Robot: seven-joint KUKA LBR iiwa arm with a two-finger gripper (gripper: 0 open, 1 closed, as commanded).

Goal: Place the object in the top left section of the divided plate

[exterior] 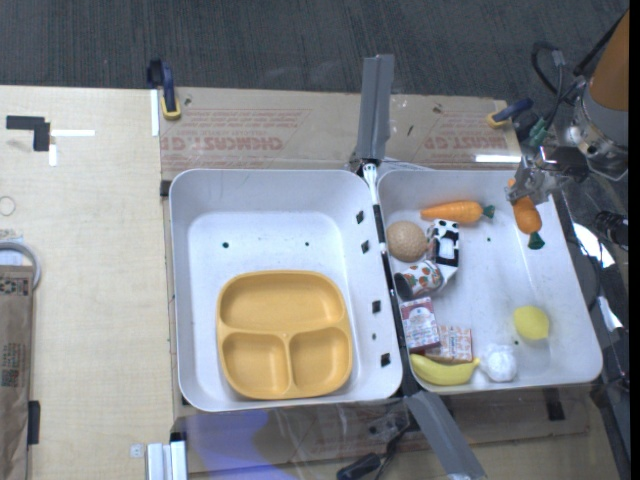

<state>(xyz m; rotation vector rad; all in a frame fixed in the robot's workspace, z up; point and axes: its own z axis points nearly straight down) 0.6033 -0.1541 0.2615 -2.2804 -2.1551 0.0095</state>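
Small orange carrot-like object (527,215) hangs at the gripper (527,190), over the right bin's (560,268) far right edge.
Its long axis runs roughly upright, a dark tip low; the fingers look clamped on its top, though blur hides detail. A bigger carrot (452,211) lies left, pointing left. The yellow divided plate (286,332) sits in the left bin (200,268), well apart.

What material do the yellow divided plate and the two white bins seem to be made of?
Divided plate: probably moulded plastic, matte mustard yellow with soft rounded ridges and no sharp glare. White bins: likely thin formed plastic, smooth and slightly glossy, with rounded corners and faint highlights; the material cannot be confirmed from the view.
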